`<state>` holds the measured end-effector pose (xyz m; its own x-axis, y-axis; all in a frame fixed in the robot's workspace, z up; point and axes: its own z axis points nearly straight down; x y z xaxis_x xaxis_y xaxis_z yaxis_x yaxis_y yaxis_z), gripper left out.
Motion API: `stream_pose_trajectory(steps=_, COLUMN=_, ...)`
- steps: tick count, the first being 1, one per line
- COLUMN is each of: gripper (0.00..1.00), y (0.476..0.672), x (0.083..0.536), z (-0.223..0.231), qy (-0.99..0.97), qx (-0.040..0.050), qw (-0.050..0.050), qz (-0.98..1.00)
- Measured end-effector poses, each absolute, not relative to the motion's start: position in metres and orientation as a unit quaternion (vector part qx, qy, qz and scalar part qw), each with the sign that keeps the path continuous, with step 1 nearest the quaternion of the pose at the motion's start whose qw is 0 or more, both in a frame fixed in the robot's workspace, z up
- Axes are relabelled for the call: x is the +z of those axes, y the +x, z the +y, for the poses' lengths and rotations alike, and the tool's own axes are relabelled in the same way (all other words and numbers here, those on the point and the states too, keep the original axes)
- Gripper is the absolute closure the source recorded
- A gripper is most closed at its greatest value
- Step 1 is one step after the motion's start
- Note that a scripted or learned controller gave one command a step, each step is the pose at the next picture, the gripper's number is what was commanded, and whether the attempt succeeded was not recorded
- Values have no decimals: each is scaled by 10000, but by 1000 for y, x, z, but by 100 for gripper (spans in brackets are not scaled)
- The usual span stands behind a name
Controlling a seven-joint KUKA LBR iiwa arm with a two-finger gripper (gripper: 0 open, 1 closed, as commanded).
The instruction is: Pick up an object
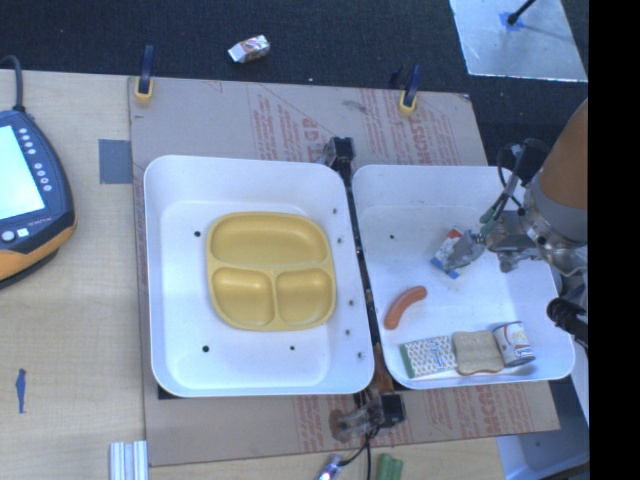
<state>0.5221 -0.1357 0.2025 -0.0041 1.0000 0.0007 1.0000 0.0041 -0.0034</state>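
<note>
The right bin (400,198) holds several small objects. An orange-brown sausage (404,306) lies near its middle. Along the front wall sit a green and white packet (428,356), a tan bread slice (478,352) and a small can (513,343). A small blue, white and red item (448,256) lies in the upper middle of this bin. My gripper (470,251) reaches in from the right and its tip is right against that item. I cannot make out whether the item is held.
The left bin (170,268) holds a yellow divided plate (270,268). A handheld pendant (30,198) lies at the bench's left edge. A crumpled wrapper (249,49) is on the dark floor beyond the bench. Clamps (145,86) hold the cardboard sheet.
</note>
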Motion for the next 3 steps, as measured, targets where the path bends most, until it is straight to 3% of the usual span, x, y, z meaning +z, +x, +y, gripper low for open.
stream_pose_trajectory(steps=1, gripper=0, y=570, x=91, z=-151, qy=-7048, qx=23, qw=15, qz=-7094)
stream_pose_trajectory(steps=2, gripper=0, y=656, x=92, z=-205, qy=-7059, qx=3, qw=5, qz=-7083)
stream_pose_trajectory(steps=3, gripper=0, y=627, x=92, z=-162, qy=-7049, qx=14, qw=10, qz=-7093)
